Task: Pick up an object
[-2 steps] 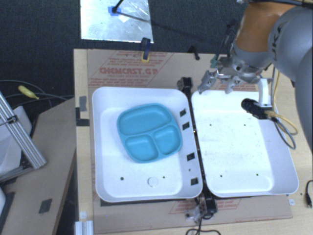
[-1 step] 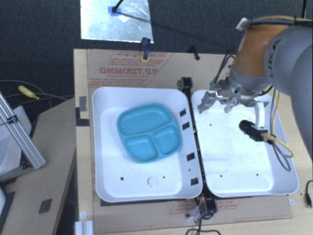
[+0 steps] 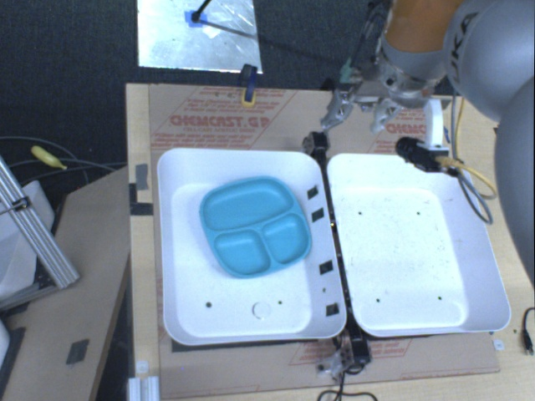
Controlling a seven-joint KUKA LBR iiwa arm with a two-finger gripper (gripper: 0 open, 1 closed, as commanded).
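The blue divided plate (image 3: 255, 226) is smooth, glossy plastic; the left bin (image 3: 188, 299) and right bin (image 3: 410, 266) are shiny white plastic. The surface (image 3: 217, 119) looks like matt brown paper printed red; upper left, a scuffed metal sheet (image 3: 167, 32) gleams.

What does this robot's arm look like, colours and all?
The arm is thick, smooth and rounded, in grey, with some dark lettering on its shell. A wide orange band rings it above the wrist. Below that sits a silvery metal end effector with two thin fingers, and thin dark cables run beside the wrist.
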